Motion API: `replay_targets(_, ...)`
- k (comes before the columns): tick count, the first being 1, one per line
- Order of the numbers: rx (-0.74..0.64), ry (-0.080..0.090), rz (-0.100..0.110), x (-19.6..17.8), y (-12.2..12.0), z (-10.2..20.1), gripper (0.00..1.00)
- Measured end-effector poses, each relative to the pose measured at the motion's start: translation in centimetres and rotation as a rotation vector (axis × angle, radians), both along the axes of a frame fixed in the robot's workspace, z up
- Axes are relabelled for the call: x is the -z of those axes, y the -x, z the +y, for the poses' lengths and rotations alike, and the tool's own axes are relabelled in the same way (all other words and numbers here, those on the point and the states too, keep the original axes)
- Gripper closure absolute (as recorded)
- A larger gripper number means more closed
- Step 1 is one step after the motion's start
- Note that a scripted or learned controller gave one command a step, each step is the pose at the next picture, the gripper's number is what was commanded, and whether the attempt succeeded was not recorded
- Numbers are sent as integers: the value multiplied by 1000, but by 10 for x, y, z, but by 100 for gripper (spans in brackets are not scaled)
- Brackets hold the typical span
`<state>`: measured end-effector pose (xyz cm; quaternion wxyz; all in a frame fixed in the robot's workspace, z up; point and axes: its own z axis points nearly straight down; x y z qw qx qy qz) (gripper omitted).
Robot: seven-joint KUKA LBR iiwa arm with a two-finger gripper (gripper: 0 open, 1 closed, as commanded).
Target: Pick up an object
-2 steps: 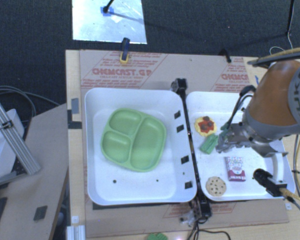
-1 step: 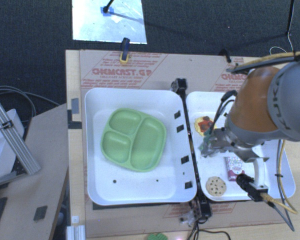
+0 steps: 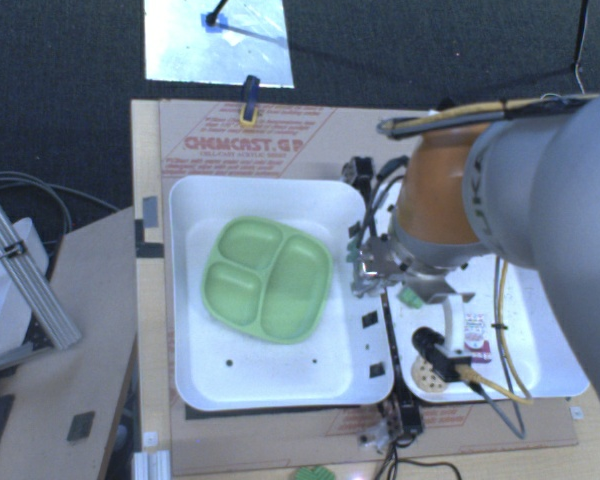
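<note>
I see the gripper (image 3: pixel 365 263) low over the divide between the two bins, hanging under the orange band (image 3: pixel 435 193) and grey arm (image 3: pixel 550 198) that reach in from the right. Whether it is released or clenched on anything, I cannot tell; the wrist covers it from above.

Just left of it: the green tray (image 3: pixel 268 279), three compartments, flat in the left bin (image 3: pixel 195 368), apart from the gripper.

Just right and below it, in the right bin (image 3: pixel 555 368): a small green piece (image 3: pixel 411 296) close under the wrist, a red-and-white packet (image 3: pixel 475 330), a round cookie-like disc (image 3: pixel 427 375) near the front rim. Cables (image 3: pixel 505 368) cross this bin.
</note>
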<state>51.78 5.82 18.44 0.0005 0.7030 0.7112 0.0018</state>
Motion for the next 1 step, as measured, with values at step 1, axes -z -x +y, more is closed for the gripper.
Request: replay_targets(1, 20, 5, 4, 0, 32, -95, 100)
